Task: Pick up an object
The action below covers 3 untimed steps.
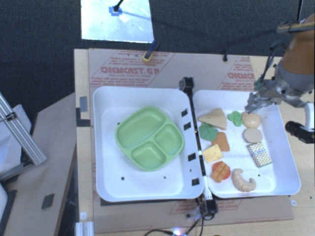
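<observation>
gripper (pixel 254 103) at the right bin's (pixel 288 146) 12 o'clock, finger state unclear, just above a beige egg (pixel 251 120); cardboard (pixel 129 70) print "CHEMCAST"

The left bin (pixel 106 146) is largely taken up by a green divided plate (pixel 149 138), with open floor left around its edges. The right bin (pixel 288 178) is crowded: toy foods are clustered from its dividing wall to mid-floor, with narrow gaps between them. Its upper right corner is occupied by the pincer (pixel 254 103). Bare floor is seen along the right wall.
</observation>
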Motion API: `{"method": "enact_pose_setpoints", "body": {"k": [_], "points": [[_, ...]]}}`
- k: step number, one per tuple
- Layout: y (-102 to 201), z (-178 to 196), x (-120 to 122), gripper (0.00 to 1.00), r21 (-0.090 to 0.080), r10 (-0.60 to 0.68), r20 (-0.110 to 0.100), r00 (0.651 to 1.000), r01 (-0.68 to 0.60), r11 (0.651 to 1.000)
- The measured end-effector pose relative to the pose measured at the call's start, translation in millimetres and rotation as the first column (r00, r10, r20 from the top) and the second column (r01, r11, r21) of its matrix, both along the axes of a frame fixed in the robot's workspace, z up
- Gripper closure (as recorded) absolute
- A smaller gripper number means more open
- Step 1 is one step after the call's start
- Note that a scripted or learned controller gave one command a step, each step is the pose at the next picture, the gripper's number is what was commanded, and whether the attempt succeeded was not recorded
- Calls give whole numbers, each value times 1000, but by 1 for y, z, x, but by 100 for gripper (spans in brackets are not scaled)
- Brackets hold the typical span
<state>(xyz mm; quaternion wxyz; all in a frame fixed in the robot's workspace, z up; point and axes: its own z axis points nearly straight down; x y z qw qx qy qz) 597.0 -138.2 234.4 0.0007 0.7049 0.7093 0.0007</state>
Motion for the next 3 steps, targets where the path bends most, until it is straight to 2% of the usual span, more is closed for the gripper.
{"method": "enact_pose_setpoints", "body": {"k": [1, 2, 3], "points": [[42, 0, 2, 100, 0, 2, -1, 1000, -2, 1000], [97, 8, 0, 100, 1, 3, 0, 1000, -3, 1000], [149, -10, -1, 100, 0, 0, -1, 1000, 0, 1000]]}}
